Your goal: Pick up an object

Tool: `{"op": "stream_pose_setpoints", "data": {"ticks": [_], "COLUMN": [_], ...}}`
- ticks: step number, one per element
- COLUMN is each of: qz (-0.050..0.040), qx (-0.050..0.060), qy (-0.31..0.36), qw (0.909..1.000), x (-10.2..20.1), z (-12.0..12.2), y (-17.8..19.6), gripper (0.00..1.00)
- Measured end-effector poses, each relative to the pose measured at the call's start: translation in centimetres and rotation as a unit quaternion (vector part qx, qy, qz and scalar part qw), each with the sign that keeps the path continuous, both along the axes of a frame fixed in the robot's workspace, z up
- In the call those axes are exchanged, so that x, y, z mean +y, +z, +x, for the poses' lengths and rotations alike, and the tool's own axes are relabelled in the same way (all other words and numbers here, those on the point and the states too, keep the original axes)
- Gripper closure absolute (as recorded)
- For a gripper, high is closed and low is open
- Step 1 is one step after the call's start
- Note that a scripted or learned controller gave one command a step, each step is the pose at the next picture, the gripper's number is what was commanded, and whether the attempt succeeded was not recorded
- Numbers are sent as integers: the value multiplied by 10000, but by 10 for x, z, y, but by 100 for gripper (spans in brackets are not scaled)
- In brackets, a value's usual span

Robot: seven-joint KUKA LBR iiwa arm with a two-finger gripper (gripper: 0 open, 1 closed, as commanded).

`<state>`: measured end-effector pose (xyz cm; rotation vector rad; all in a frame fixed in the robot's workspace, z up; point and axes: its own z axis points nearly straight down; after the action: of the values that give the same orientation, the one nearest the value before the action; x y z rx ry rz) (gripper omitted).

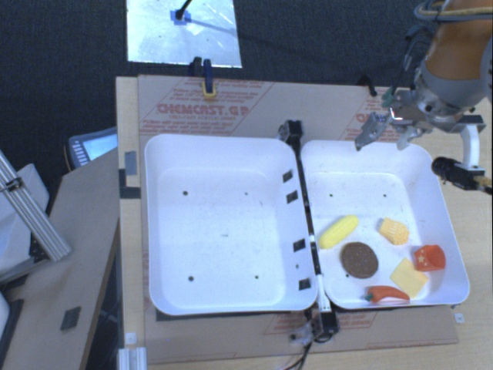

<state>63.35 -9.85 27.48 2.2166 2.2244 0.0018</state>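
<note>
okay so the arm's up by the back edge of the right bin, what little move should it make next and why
Probably bring the claw forward and down toward the near half of the right bin. It hangs above the far rim with nothing between its fingers, while all the items, the corn cob, brown disc, cheese wedge and the rest, lie clustered near the front. The corn cob looks like the closest target.
</note>
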Motion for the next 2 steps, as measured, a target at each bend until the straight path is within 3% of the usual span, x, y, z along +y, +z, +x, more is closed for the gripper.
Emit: {"op": "stream_pose_setpoints", "data": {"ticks": [1, 2], "qz": [13, 11], "qx": [-83, -48], "qy": [51, 34], "qw": [10000, 10000], "x": [79, 129], "z": [-36, -50], "y": [142, 221], "gripper": [0, 0]}}
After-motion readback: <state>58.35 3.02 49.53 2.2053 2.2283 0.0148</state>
